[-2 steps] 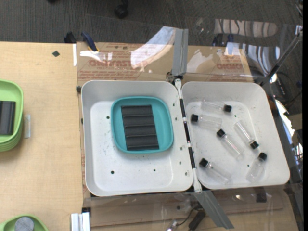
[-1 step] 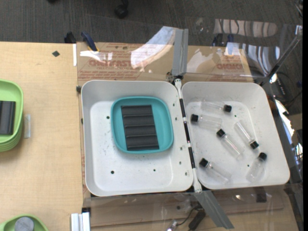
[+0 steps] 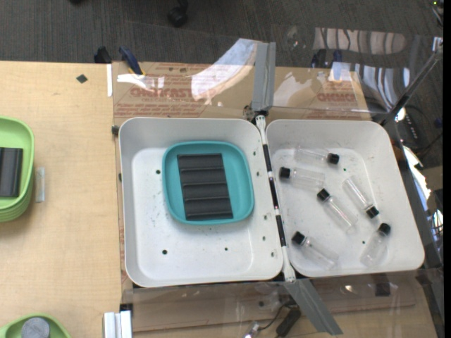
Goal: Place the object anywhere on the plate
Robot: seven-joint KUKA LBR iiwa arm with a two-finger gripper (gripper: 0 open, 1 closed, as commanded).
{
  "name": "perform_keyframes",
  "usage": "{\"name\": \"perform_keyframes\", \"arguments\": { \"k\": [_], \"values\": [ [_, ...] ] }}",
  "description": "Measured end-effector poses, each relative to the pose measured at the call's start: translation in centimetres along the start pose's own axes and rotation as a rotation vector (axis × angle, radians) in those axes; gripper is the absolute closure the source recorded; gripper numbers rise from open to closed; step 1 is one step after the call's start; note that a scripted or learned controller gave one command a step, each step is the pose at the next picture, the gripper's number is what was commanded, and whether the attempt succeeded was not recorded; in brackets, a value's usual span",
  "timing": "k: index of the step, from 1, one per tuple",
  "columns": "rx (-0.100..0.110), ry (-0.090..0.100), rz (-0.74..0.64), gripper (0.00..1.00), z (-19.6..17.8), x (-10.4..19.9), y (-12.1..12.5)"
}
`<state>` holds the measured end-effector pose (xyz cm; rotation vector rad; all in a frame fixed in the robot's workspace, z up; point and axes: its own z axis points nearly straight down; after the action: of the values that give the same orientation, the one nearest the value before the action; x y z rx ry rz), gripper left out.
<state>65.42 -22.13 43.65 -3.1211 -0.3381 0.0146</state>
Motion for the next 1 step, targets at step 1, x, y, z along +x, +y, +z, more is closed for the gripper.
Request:
{"name": "perform_keyframes", "arguments": {
  "k": [1],
  "values": [
    [0.000, 0.002, 0.011, 0.00, -0.09, -0.05, 0.10]
  ]
}}
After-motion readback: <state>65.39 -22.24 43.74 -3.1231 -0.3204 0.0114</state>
